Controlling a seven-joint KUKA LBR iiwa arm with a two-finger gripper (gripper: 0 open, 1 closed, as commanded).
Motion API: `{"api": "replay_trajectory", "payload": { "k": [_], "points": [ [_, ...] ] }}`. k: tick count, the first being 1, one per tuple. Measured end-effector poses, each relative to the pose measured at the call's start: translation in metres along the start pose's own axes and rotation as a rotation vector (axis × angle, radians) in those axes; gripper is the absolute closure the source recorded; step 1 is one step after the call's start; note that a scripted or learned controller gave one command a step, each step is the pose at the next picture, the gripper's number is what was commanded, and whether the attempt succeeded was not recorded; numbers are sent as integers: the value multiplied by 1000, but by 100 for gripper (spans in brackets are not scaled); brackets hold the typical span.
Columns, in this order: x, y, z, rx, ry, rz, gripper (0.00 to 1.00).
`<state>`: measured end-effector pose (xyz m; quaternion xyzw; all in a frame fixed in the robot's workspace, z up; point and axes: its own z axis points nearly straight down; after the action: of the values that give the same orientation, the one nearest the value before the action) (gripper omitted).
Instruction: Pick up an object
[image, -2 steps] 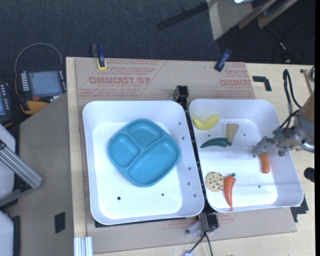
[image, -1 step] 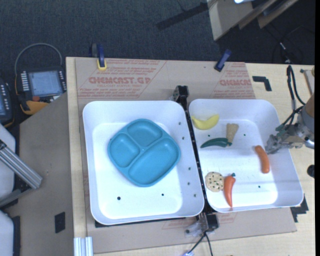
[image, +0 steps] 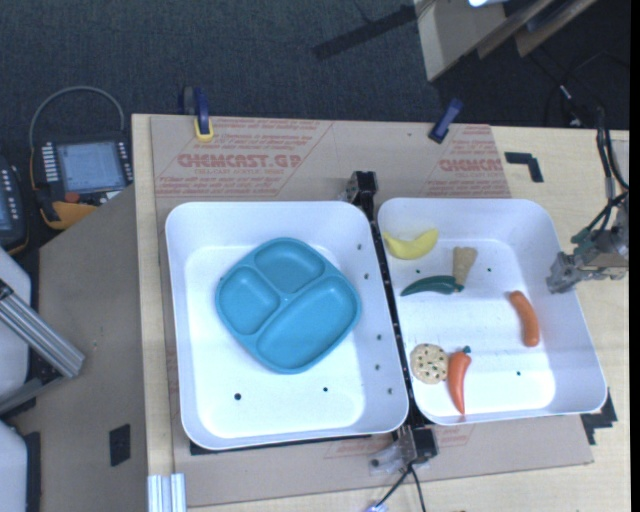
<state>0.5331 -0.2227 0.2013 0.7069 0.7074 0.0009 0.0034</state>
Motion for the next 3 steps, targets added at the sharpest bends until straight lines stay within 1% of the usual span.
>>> {"api": "replay_trajectory", "payload": {
  "k": [1,2,3],
  "points": [
    [-1,1,-20,1,1,0,100],
    [53,20,-31,2,3,-6,100],
    [111,43,-32,3,4,-6,100]
  ]
}}
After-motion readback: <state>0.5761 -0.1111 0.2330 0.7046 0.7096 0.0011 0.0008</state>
